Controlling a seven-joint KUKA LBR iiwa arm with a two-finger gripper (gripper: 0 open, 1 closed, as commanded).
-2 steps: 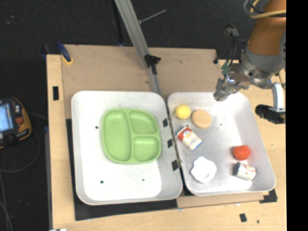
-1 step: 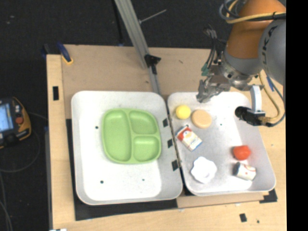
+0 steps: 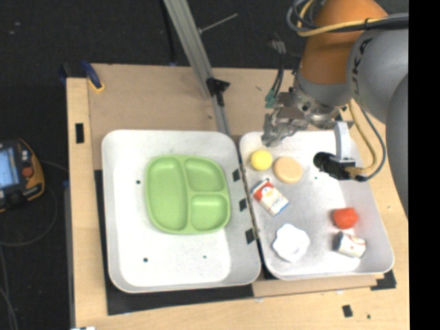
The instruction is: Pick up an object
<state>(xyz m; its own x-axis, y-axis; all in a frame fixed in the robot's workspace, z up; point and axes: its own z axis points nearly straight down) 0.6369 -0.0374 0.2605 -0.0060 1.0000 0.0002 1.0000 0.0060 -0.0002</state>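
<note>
Camera view has the gripper (image 3: 273, 130) poised at the right bin's (image 3: 375, 205) far-left corner, over the yellow ball (image 3: 261, 160) it seems lined up for, nothing between its fingers, their spread unclear.

Green divided plate (image 3: 187, 194) in left bin (image 3: 124, 253), claw (image 3: 273, 133) at right bin's (image 3: 375, 205) far corner — just behind yellow ball (image 3: 261, 160)

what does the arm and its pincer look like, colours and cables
The arm is smooth grey with a rounded orange band above the wrist. Yellow and dark cables loop around it. The pincer is small, dark grey metal, below a cluttered wrist block.
</note>
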